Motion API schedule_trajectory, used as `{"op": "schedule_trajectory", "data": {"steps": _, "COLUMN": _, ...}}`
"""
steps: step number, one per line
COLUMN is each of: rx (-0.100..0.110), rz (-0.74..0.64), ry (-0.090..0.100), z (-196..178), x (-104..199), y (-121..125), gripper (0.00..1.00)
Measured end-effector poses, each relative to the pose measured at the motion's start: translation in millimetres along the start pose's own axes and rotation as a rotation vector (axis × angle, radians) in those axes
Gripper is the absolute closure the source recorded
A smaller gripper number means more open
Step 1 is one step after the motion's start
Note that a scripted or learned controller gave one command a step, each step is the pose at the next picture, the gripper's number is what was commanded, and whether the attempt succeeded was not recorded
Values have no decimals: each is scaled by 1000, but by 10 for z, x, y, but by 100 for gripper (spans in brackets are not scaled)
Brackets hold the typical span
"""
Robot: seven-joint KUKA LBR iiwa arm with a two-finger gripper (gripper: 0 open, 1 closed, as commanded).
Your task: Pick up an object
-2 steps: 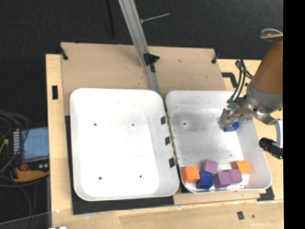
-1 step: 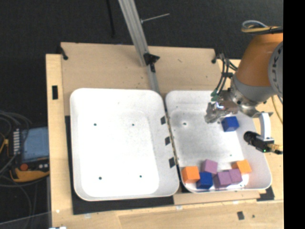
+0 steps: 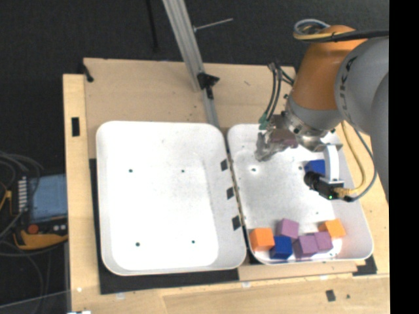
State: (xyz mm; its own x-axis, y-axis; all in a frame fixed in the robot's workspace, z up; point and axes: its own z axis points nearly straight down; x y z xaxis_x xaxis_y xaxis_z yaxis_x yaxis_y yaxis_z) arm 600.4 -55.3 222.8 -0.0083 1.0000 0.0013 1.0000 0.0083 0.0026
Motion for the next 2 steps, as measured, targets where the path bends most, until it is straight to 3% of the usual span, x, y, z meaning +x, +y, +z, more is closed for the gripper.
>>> {"op": "schedule_trajectory", "data": {"steps": 2, "rx": 1, "rz": 2, "ry": 0, "z": 95, "x": 933, "y": 293, "gripper": 100}}
